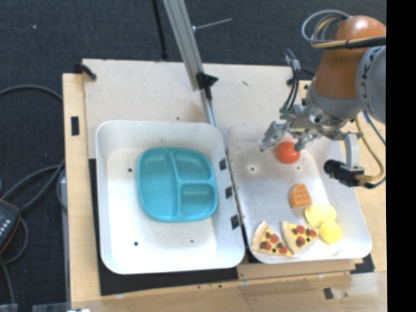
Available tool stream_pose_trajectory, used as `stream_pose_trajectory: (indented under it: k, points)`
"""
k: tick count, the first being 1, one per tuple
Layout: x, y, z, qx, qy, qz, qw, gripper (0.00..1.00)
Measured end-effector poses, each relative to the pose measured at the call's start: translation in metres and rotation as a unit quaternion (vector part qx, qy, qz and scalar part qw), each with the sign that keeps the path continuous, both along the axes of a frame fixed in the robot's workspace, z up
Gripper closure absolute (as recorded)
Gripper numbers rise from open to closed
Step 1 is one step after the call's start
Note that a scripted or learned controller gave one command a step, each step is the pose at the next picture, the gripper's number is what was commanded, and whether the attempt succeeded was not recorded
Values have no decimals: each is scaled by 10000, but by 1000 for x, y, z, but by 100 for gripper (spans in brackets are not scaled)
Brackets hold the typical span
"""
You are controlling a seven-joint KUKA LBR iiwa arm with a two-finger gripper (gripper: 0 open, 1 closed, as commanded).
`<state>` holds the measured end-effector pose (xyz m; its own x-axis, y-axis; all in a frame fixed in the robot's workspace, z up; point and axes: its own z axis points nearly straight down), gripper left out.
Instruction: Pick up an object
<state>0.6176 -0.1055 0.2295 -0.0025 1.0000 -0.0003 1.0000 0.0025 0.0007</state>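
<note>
A: What lies under it all?

B: Dark carpet, and on it a pale table (143,90) bearing two shallow white bins side by side. A slanted metal rail (185,34) comes down from the top and ends near where the bins meet.

A: What is in the left bin (110,239)?

B: A teal divided plate (177,184), lying flat near its middle.

A: And the right bin (260,187)?

B: A small red-orange ball (288,152) sits near its far edge. Closer to the front lies an orange ridged piece (299,195), then yellow rounded pieces (324,221) just beside it, and two pizza slices (283,238) touching each other at the front rim.

A: Where is the arm?

B: The grey arm (344,64) with its orange band reaches in from the right. Its jaws (288,139) hang over the far end of the right bin, directly above the ball.

A: Are the jaws grasping the ball?

B: They look spread, one finger (269,137) out to the ball's left. The ball shows just below them; I cannot tell whether they touch it.
</note>
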Motion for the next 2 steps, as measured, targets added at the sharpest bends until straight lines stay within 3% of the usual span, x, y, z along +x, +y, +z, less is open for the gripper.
stream_pose_trajectory:
  k: [1,2]
  points:
    - [0,0,0,2,-2,-4,10000,0]
    - [0,5,-62,-3,29,-12,10000,0]
